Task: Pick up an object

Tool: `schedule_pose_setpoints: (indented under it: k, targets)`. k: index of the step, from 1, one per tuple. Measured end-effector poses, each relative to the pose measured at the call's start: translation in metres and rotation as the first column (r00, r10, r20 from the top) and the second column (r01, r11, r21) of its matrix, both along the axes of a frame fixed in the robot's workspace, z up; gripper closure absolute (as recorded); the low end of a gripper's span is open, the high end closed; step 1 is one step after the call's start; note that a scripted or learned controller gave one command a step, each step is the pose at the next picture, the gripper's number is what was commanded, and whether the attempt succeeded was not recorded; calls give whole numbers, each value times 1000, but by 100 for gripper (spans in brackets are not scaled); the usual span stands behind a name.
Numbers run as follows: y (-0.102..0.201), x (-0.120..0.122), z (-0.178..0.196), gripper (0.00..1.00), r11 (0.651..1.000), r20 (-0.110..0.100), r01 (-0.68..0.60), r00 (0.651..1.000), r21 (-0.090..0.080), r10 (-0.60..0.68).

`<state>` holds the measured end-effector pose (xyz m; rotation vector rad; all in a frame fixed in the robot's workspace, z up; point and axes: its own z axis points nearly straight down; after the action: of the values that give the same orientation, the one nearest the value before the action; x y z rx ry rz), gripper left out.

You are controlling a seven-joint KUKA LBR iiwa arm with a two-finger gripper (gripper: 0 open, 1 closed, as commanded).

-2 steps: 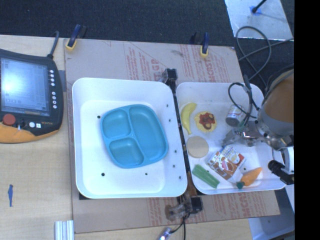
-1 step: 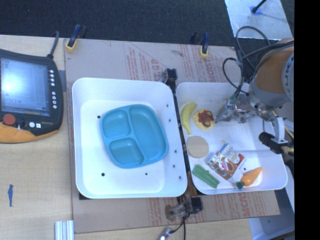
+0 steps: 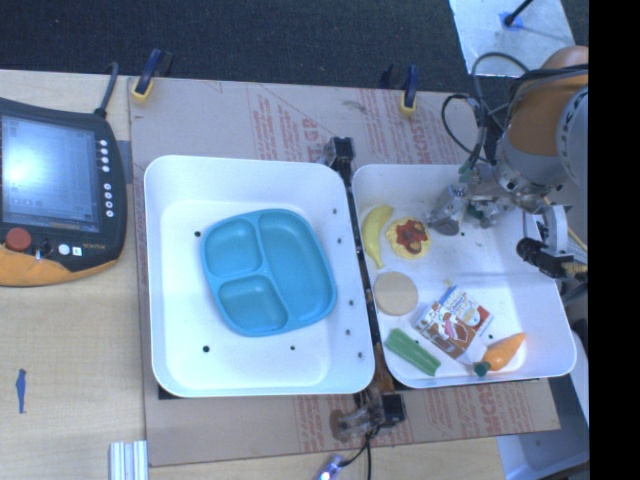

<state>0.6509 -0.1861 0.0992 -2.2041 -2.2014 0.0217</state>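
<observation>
Camera view looks down on two white bins; the left bin (image 3: 170,268) holds a blue divided plate (image 3: 268,270), and the right bin (image 3: 548,308) holds the toy food. The gripper (image 3: 447,215) hangs low at the upper right of the frame, just right of a small pizza-like disc (image 3: 410,237); nothing sits between its fingers, and their spread is too blurred to tell. A banana (image 3: 374,232), a tan round cookie (image 3: 396,293), a green block (image 3: 413,352), a printed packet (image 3: 453,322) and a carrot (image 3: 502,352) lie nearby. I judge this the approach step; next comes centring over one item and descending.
</observation>
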Motion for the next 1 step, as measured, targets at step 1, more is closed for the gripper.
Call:
schedule_pose_setpoints:
  k: [1]
  targets:
    - [-1, 4, 12, 100, 1000, 18, -5, 1000, -8, 5]
